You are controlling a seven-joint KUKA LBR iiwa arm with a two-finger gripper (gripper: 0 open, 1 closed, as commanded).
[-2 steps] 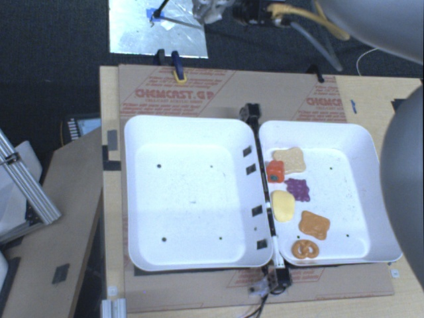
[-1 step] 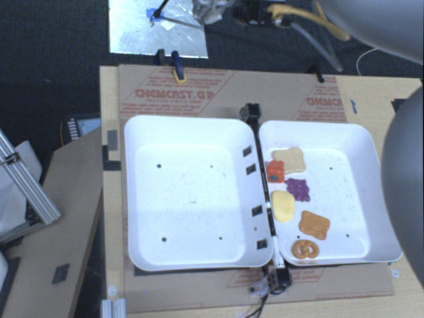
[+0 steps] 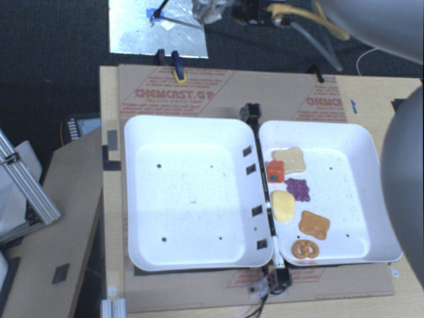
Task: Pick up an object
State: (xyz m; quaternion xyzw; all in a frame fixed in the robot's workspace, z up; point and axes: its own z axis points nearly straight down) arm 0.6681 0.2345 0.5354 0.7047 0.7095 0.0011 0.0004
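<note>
The right white bin [image 3: 351, 144] holds several small toy foods along its left side: a beige toast piece [image 3: 289, 158], a red block [image 3: 275, 171], a purple bunch [image 3: 298, 189], a yellow piece [image 3: 283, 205], an orange piece [image 3: 314, 224] and a brown pretzel [image 3: 305, 249]. My gripper [image 3: 211, 2] hangs blurred at the top of the view, beyond the bench's far edge and well away from both bins. Nothing shows in its grasp.
The left white bin [image 3: 132, 197] adjoins the right one, joined by a black-clipped divider [image 3: 258, 177]. A silver sheet [image 3: 158, 18] lies past the bench. Grey arm segments loom at the top right [image 3: 377, 8] and right edge [image 3: 405, 197]. An aluminium rail [image 3: 26, 184] stands left.
</note>
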